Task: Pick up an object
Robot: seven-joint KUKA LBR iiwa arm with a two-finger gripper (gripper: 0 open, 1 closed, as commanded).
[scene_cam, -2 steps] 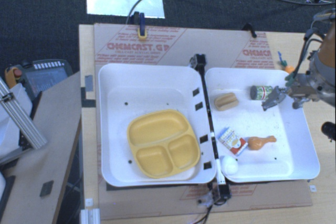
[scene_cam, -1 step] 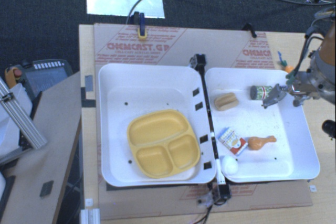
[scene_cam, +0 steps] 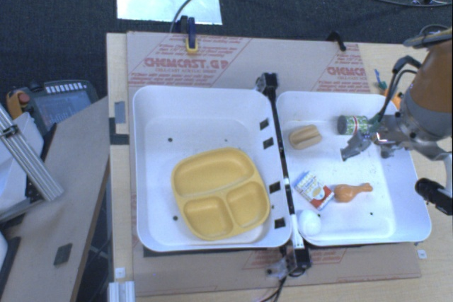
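Observation:
The right bin holds several small items. A tan bread roll lies at its upper left and a green can lies on its side near the back. Toward the front are a small red and white carton, an orange toy drumstick and a white egg in the front left corner. My gripper hangs over the middle of this bin, just below the can and right of the roll. I see nothing carried in it.
The left bin bears a yellow divided tray. A black divider with clips runs between the two bins. The arm's grey and orange body covers the right bin's far right side.

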